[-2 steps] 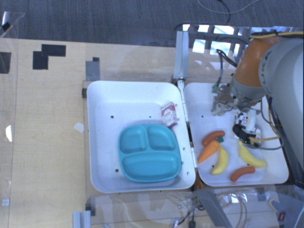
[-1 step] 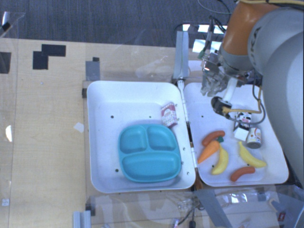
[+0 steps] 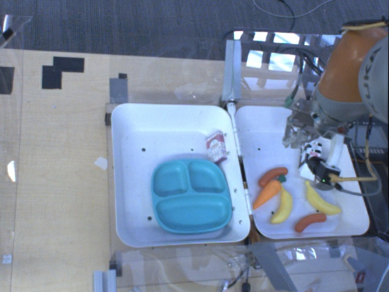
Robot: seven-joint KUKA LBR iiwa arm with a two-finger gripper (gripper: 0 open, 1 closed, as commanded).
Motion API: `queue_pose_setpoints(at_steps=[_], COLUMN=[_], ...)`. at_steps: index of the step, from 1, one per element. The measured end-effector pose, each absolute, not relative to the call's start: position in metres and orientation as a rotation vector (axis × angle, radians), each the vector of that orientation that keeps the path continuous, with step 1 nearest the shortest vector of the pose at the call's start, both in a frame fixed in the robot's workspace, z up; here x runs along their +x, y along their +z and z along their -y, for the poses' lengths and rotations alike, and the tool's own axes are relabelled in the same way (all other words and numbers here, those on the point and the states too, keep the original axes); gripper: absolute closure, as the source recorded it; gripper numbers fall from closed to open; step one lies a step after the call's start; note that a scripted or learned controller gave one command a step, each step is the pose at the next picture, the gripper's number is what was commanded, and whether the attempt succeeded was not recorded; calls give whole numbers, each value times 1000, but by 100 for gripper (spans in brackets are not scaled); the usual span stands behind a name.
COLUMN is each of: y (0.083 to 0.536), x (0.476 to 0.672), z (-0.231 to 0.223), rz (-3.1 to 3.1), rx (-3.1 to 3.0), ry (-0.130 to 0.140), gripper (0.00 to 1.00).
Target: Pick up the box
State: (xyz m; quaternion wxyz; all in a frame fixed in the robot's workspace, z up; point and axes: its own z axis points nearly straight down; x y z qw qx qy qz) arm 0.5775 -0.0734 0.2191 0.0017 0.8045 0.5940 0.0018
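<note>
The box (image 3: 216, 146) is a small red and white carton. It lies in the left bin (image 3: 130, 163) against the right wall, just above the upper right corner of a blue divided plate (image 3: 191, 195). My gripper (image 3: 296, 136) hangs over the upper part of the right bin (image 3: 261, 126), well to the right of the box and apart from it. The grey arm with its orange band (image 3: 346, 66) reaches in from the upper right and hides the bin's far right corner.
In the right bin lie a carrot (image 3: 267, 194), two sausages (image 3: 273, 175) (image 3: 310, 222) and two bananas (image 3: 282, 205) (image 3: 321, 201). The ridge between the bins (image 3: 240, 163) runs close beside the box. Cables (image 3: 349, 178) trail near the wrist.
</note>
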Motion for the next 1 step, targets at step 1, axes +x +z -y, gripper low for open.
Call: queue_pose_setpoints(at_steps=[1], y=[248], x=[614], z=[136], rz=[-1775], rx=[2586], ry=[7], gripper=[100])
